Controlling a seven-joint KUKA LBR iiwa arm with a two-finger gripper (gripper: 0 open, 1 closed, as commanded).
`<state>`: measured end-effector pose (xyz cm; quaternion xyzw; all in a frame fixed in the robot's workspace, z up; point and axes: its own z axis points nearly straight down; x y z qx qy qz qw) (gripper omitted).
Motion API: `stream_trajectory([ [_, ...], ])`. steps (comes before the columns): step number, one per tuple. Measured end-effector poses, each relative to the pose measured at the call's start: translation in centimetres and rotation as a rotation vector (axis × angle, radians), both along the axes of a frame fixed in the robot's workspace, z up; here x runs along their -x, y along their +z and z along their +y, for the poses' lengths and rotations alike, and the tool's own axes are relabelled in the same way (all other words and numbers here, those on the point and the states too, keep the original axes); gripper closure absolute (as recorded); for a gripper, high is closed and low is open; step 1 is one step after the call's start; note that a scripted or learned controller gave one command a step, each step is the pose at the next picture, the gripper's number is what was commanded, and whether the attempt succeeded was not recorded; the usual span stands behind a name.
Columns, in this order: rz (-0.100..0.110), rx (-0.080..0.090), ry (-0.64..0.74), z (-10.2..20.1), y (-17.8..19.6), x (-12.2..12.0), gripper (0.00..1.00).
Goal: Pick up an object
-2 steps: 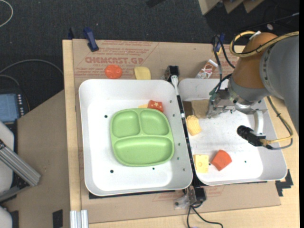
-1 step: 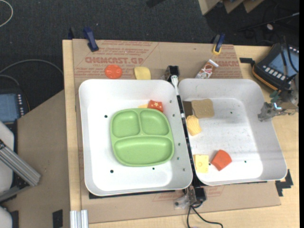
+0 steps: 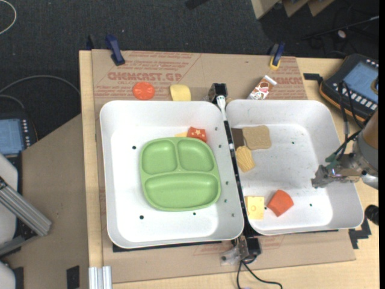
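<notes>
We saw orange block (image 3: pixel 280 202) and yellow cube (image 3: pixel 255 207) at right bin's (image 3: pixel 328 131) near edge | gripper (image 3: pixel 326 176) low at its right wall, grasping nothing; jaws' gap unclear | step: approach; next needs leftward reach to block | tan pieces (image 3: pixel 257 138) farther.

Both white bins, left (image 3: pixel 114 179) and right (image 3: pixel 337 161), look like smooth moulded plastic with a soft sheen. The green divided plate (image 3: pixel 179 174) is smooth, slightly glossy plastic. Under them the bench top (image 3: pixel 150 71) is matt brown cardboard printed in red. The blue clamps (image 3: pixel 114 49) on its far edge look like plastic. The orange block (image 3: pixel 280 202) and yellow block (image 3: pixel 255 206) have a matt, even surface. The tan bread-like slice (image 3: pixel 257 137) looks rough and dull. The gripper (image 3: pixel 328 174) looks like dark metal, and the floor (image 3: pixel 48 17) like dark rough carpet.
</notes>
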<state>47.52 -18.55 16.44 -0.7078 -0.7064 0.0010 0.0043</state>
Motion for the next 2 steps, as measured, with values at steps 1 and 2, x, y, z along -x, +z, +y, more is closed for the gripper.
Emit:
stream_trajectory([
  [1,-0.008,0.005,0.001,-0.2,0.1,-0.4,0.00],
  [2,-0.004,0.002,0.007,3.9,-8.4,-5.0,0.00],
])
